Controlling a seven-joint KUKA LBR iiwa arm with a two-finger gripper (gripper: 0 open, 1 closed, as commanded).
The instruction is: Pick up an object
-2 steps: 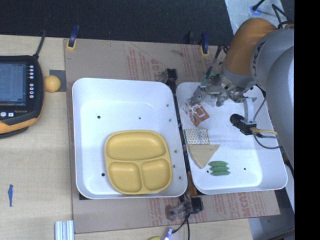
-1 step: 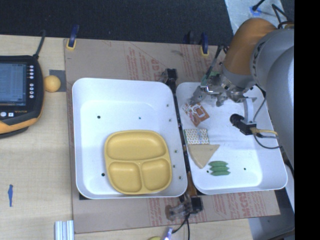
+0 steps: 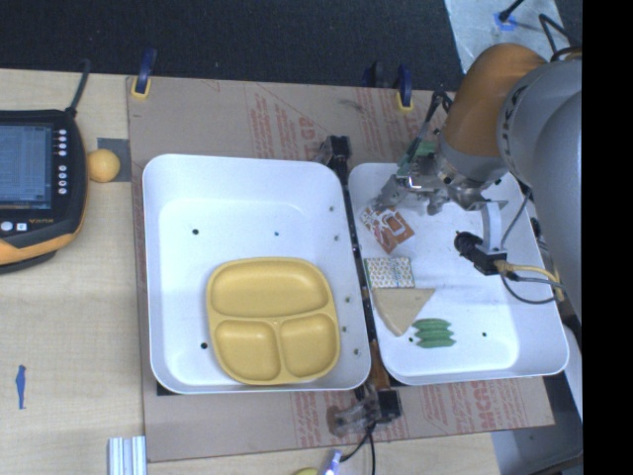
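Note:
The right bin (image 3: 495, 354) holds several small things: an orange and white packet (image 3: 388, 228) near its far left, a speckled green square (image 3: 390, 272), a tan wedge (image 3: 403, 311) and a green pea pod (image 3: 432, 333). My gripper (image 3: 417, 188) hangs over the bin's far left corner, just right of and above the orange packet. The grey arm with its orange band (image 3: 495, 87) comes in from the upper right. Nothing shows between the fingers.
The left bin (image 3: 178, 196) holds a yellow divided tray (image 3: 274, 319). A black cable and connector (image 3: 480, 250) trail over the right bin. On the bench at far left are a pendant (image 3: 35, 186) and a yellow ball (image 3: 103, 164).

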